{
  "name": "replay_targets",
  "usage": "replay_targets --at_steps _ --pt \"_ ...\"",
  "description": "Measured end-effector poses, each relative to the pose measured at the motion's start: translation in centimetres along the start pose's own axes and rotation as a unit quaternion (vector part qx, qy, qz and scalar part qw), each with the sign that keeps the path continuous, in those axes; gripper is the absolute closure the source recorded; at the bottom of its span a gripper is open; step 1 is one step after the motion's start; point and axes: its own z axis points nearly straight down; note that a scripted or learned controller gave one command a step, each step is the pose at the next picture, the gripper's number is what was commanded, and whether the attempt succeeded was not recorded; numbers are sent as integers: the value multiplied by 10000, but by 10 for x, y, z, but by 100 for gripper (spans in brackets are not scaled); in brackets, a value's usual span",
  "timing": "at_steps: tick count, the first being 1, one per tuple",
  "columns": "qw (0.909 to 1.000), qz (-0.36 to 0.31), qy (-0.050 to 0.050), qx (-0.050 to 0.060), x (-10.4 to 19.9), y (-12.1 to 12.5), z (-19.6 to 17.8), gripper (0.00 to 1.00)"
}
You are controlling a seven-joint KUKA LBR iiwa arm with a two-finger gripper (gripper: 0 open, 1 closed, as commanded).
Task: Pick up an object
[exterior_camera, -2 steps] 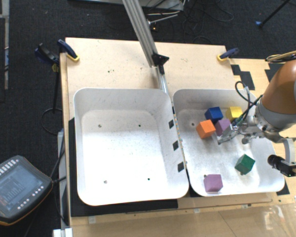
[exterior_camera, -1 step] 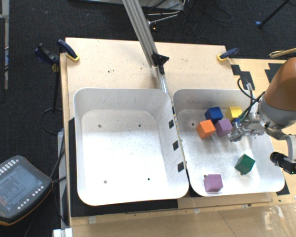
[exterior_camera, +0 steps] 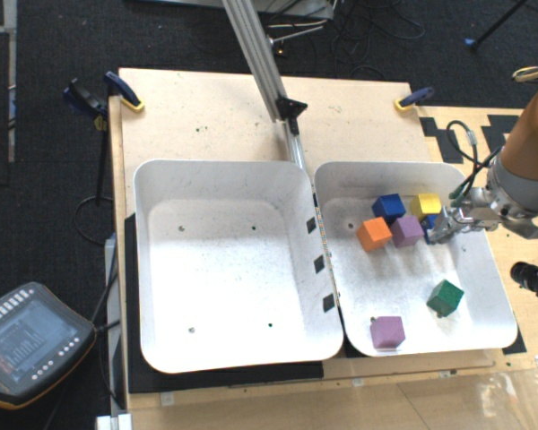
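Where the arm reaches in from the right, the tool (exterior_camera: 439,228) sits low in the right bin (exterior_camera: 484,330) just beside a yellow cube (exterior_camera: 426,205) and purple cube (exterior_camera: 406,230), finger state too blurred to tell, with blue cube (exterior_camera: 389,207), orange cube (exterior_camera: 373,234) clustered alongside, green cube (exterior_camera: 446,297) apart.

Bright, even light; soft shadows
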Motion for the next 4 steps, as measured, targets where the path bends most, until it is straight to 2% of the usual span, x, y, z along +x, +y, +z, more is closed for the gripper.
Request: replay_targets --at_steps 1,2,3,4 --pt "10000 0 2 9 0 2 -25 100" --pt "10000 -32 21 24 59 4 -36 100" --pt "10000 -28 22 38 109 -2 -27 100" --pt "10000 -27 24 42 160 2 -20 100"
